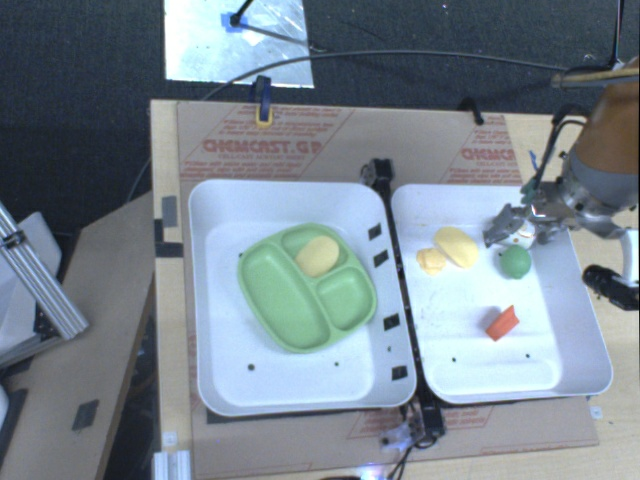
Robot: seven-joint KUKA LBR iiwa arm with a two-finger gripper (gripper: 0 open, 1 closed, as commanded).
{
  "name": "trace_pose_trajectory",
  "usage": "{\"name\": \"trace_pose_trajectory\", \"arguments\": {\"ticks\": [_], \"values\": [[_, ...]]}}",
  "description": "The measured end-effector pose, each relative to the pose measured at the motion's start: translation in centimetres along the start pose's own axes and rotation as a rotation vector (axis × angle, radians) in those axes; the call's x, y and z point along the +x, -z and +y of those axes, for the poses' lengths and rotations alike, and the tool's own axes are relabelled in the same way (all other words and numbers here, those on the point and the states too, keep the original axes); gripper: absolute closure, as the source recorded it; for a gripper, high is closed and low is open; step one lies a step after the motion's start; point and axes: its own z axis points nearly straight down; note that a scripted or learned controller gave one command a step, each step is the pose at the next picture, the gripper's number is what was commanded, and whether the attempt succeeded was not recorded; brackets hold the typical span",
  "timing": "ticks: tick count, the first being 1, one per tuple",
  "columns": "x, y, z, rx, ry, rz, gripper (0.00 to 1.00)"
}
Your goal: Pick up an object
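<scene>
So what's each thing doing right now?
Gripper: low over the right bin, just above the green ball, holding nothing that I can see.
Green ball: loose in the right bin.
Yellow pieces: lying in the right bin, touching each other.
Orange block: lying alone, tilted.
Green tray: flat in the left bin.
Yellow lump: in the tray's top compartment.

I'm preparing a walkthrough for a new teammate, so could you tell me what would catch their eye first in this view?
First the green tray in the left bin, with a yellow piece in its upper compartment. Next the right bin, with two yellow pieces, a green ball and an orange block. The gripper hangs just above and left of the ball.
</scene>
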Motion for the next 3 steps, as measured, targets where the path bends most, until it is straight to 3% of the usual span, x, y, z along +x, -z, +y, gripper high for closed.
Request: {"name": "trace_pose_trajectory", "arguments": {"ticks": [2, 3], "values": [[0.0, -11.4, 0.3, 0.002, -0.003, 0.001, 0.0], [-0.1, -10.0, 0.4, -0.003, -0.004, -0.001, 1.0]]}}
